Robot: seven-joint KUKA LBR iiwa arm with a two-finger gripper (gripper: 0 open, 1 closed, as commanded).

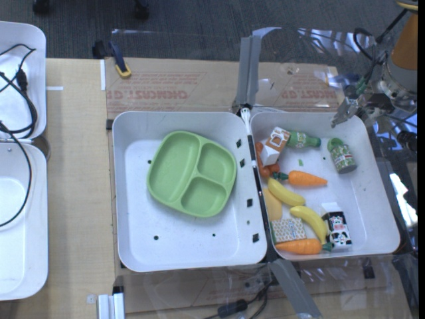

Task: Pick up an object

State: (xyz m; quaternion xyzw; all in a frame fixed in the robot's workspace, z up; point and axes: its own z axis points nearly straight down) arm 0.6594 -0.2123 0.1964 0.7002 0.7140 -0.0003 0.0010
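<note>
the grey two-finger gripper [345,113] hangs over the right white bin's [382,211] far right corner, nothing between its spread fingers, with the small green can [342,156] lying just beside it

Arm [406,42] is seen at the right edge: orange band up top, light grey section beneath. Wrist is built from dark metal blocks, partly blurred. Thin black cables are looped alongside. Gripper [342,115] is formed of slim grey metallic fingers.
</note>
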